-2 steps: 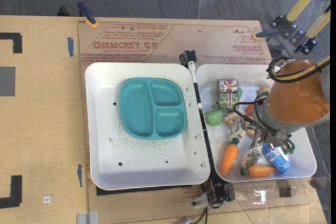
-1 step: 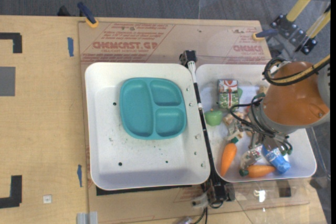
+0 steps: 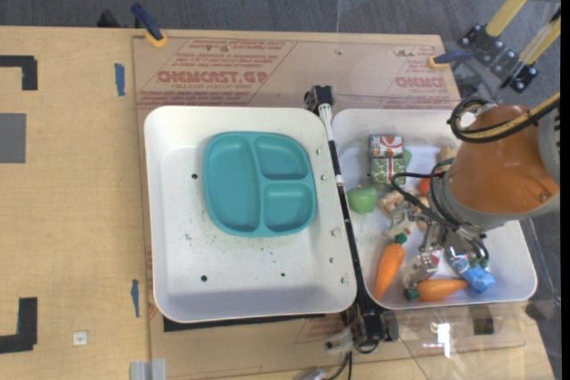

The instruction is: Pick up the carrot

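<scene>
the gripper (image 3: 434, 252) is seen low in the right bin (image 3: 525, 280), between two carrots (image 3: 387, 270). whether its fingers are open cannot be told. one carrot should be centred between them before closing, clear of the blue item (image 3: 479, 279).

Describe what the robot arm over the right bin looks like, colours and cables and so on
The arm is a thick rounded body with a broad orange band and a grey ring beneath it toward the wrist. Black cables loop along its upper side and trail beside the wrist. Below hangs the gripper, a cluttered dark metal assembly with thin wires; its jaws are too tangled against the items beneath to make out clearly.
</scene>
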You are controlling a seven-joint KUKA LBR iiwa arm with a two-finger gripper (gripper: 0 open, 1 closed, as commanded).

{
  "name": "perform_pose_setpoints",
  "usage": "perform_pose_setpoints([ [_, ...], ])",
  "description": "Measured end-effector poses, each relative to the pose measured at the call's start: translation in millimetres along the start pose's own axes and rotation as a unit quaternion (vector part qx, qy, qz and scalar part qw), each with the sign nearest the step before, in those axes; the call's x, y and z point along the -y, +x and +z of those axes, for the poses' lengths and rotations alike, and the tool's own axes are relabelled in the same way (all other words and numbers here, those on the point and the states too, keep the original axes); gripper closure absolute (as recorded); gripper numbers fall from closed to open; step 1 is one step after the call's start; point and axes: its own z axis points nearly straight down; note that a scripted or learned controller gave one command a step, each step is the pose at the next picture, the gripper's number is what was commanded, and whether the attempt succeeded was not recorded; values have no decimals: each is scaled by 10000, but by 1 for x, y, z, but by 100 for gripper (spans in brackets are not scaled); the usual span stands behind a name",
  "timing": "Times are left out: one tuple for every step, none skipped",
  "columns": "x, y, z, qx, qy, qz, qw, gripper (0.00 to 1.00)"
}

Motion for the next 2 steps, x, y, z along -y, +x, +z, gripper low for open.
perform_pose_setpoints([
  [-3, 2, -1, 61, -18, -1215, 9926, 0],
  [-1, -1, 0, 8, -7, -935, 9956, 0],
])
